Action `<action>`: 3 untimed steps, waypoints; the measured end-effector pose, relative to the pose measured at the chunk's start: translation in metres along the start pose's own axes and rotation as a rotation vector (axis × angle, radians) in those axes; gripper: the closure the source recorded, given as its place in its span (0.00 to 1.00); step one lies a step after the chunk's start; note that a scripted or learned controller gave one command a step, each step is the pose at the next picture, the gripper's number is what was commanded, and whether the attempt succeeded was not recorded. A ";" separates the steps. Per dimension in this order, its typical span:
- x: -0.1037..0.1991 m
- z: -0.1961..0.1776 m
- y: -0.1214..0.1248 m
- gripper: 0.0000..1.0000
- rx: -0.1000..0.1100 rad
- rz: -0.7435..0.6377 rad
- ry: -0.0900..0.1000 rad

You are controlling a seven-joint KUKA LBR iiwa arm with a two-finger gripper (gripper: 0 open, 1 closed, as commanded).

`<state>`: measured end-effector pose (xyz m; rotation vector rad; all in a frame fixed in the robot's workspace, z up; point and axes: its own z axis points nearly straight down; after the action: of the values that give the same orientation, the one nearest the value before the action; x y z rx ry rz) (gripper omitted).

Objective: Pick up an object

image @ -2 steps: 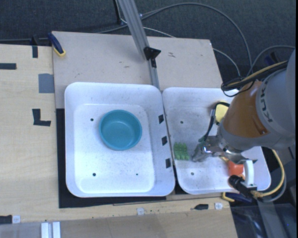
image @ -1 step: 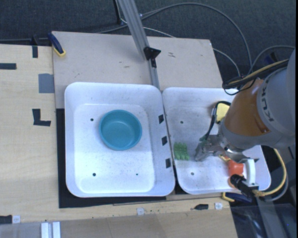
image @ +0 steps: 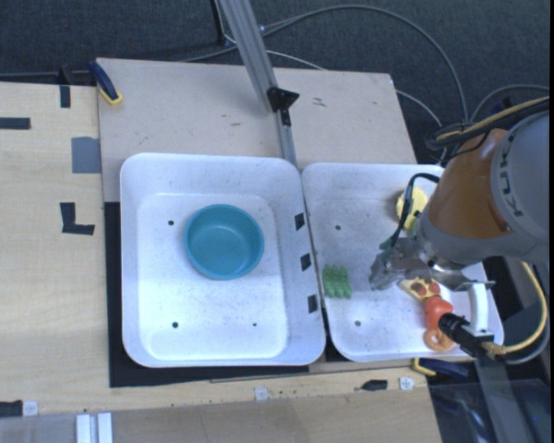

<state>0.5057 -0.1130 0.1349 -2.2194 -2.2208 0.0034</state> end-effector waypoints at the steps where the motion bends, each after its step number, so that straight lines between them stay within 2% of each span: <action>1: 0.001 -0.039 -0.002 1.00 -0.001 0.000 0.000; 2: 0.004 -0.095 -0.007 1.00 -0.001 0.000 0.000; 3: 0.051 -0.086 -0.005 1.00 0.003 -0.002 0.000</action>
<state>0.5014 -0.0617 0.2212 -2.2162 -2.2216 0.0064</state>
